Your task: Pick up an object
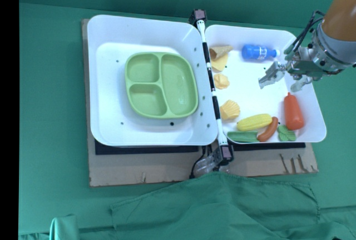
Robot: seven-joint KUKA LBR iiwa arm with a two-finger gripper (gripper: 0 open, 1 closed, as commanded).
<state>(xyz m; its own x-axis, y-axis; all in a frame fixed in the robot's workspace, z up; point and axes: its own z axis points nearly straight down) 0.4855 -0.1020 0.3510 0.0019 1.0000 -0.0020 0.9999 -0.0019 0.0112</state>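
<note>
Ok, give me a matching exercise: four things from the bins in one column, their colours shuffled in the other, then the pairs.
Things:
1. bottle
2. divided plate
3. ketchup bottle
4. corn cob

Colours:
A. yellow
B. light green
C. blue
D. red

Pairs: 1-C, 2-B, 3-D, 4-A

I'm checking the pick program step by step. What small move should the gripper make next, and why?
Probably a short descent toward the red bottle. The gripper hangs open above the right bin with nothing between its fingers, and that bottle lies just below it in the view, apart from the corn.
</note>
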